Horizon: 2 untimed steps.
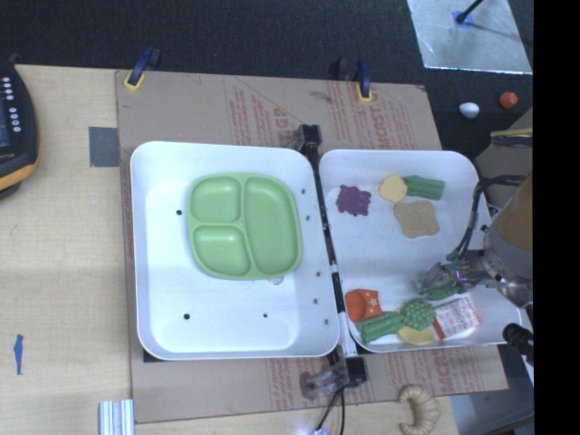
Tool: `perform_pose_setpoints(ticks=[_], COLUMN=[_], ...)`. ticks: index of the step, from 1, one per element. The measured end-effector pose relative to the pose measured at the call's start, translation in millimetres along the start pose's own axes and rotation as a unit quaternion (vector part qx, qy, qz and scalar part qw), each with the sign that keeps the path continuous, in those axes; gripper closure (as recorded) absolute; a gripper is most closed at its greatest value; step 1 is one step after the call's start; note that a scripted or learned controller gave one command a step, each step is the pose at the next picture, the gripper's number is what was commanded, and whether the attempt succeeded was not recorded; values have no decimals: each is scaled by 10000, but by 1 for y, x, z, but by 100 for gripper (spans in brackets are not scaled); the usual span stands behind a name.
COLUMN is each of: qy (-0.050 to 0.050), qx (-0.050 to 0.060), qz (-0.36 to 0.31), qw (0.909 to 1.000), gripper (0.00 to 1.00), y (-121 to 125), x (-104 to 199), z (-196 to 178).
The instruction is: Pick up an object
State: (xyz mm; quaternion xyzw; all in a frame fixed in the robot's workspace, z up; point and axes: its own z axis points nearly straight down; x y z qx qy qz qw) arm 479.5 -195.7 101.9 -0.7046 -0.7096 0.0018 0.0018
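Green toy vegetables point(399, 320) crowd the right bin's point(362, 166) lower corner under the gripper point(446, 279), whose grip I cannot tell, so it risks nudging neighbours and snagging nothing.

Single fixed camera above the bench point(72, 243), angled down, both bins point(145, 243) framed

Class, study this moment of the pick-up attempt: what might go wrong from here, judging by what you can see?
1. The hand sits low over a tight cluster in the right bin: green broccoli-like piece, red-and-white packet, yellow piece. It may nudge or grab the wrong one.
2. The cluster lies near the bin's front wall, so the hand could strike it.
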Motion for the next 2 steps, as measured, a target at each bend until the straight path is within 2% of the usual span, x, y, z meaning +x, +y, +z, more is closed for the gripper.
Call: perform_pose_setpoints(ticks=[1, 2], qy=[-4, 12], qx=[-28, -53], qz=[-17, -26], qw=[10000, 10000], gripper=[100, 100], y=[50, 64], x=[36, 115], z=[-18, -105])
